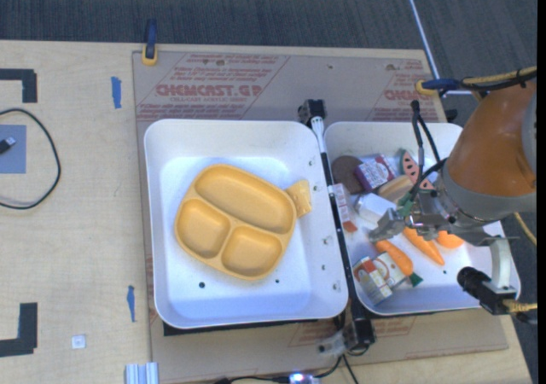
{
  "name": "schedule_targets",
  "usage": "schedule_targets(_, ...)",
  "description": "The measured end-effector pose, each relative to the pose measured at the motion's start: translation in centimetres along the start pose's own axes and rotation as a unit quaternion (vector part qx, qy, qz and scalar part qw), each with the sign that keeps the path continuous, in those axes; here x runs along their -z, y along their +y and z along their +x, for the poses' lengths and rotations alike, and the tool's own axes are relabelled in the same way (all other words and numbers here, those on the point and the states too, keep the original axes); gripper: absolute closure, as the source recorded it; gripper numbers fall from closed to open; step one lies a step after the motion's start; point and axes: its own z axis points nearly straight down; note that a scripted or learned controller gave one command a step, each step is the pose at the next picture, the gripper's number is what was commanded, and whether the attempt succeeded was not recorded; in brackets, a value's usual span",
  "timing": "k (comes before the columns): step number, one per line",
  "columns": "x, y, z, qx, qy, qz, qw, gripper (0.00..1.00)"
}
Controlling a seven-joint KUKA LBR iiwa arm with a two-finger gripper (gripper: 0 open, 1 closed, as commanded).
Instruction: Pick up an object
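Sensibly, the descent should stay vertical over one item and clear of the yellow divided tray in the left bin. In the right bin, the end effector hangs low; whether it is clenched I cannot tell. The toy carrot lies just near and right of it.

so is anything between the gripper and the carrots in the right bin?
Nothing visible blocks it. The gripper hangs low over the right bin, right beside the orange carrots. The clutter there, a purple packet and a small carton, lies to the sides, not between.
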Motion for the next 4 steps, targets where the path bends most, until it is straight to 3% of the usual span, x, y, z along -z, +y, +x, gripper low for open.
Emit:
schedule_targets(1,-9.8,0.2,-2.6,0.0,0.0,-0.003,1.0,0.0)
schedule_targets(2,-8.8,0.3,-2.7,0.0,-0.001,-0.005,1.0,1.0)
schedule_targets(3,0.0,0.1,5.5,0.001,0.0,-0.002,1.0,1.0)
schedule_targets(4,1.8,0.1,9.4,0.001,0.0,-0.003,1.0,1.0)
